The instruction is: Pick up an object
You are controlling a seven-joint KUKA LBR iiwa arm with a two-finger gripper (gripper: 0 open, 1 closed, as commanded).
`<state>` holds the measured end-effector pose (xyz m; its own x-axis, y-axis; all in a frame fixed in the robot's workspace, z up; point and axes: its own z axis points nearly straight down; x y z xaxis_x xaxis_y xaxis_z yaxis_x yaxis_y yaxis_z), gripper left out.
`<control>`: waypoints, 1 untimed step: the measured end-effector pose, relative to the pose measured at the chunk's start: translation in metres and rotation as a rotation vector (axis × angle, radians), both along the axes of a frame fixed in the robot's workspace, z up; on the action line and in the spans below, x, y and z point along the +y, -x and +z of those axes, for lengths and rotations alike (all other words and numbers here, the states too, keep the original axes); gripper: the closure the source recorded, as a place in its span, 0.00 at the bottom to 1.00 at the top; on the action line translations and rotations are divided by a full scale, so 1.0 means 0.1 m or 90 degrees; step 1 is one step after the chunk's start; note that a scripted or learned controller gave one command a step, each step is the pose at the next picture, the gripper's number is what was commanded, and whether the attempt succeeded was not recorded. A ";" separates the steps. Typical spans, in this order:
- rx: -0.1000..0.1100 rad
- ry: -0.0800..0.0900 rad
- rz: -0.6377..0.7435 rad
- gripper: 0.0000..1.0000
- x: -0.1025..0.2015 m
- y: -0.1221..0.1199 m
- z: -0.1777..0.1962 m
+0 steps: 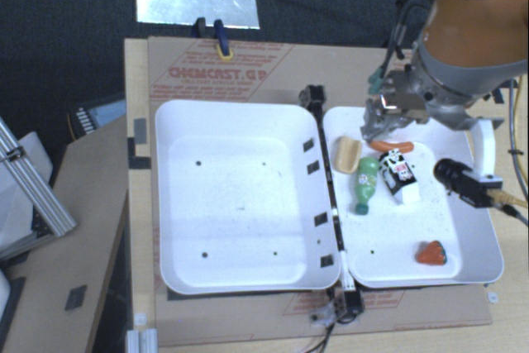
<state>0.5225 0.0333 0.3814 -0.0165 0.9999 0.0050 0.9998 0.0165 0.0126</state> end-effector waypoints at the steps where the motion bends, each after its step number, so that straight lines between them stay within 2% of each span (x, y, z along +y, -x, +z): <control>1: 0.004 0.001 -0.004 1.00 0.50 0.22 0.23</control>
<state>0.5009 0.0838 0.4045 -0.0103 0.9999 0.0030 0.9999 0.0103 0.0057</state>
